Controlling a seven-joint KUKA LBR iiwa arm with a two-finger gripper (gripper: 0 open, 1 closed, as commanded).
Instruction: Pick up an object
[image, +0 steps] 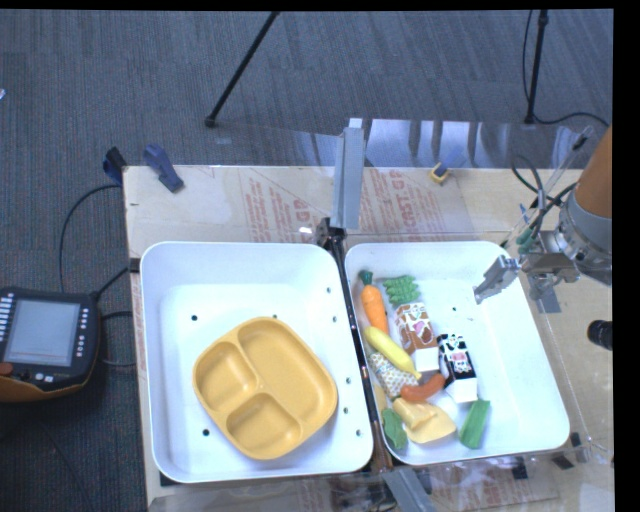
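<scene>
**Arm hangs at the right bin's edge, toys crowded along the divider**

Here we are above the bench, and the gripper (520, 280) is poised over the right rim of the right bin (520, 400). Two grey fingers (492, 282) show, spread apart with nothing between them, so the hand is open and carrying nothing. One finger points in over the bin's bare white floor; the other sits nearer the rim. The orange band on the arm (600, 180) peeks in at the upper right, with cables trailing beside the wrist.

Now to the pile. All the toys lie in the right bin, packed against its left wall. At the top, a carrot (374, 306) lies lengthwise, with a green leafy piece (402, 290) just beside it. Below comes a banana (388, 350), slanting down to the right, and next to it a small brown-and-white packet (414, 326). A black-and-white carton (458, 362) lies to the right of those, closest to the hand but clearly apart from it. At the bottom, a pale yellow wedge (426, 420) and a green pod (474, 424) finish the heap.

Over in the left bin (180, 300), a yellow divided plate (264, 400) sits alone, tilted at an angle, three compartments facing up. Off the bench to the left rests a control tablet (45, 340).
</scene>
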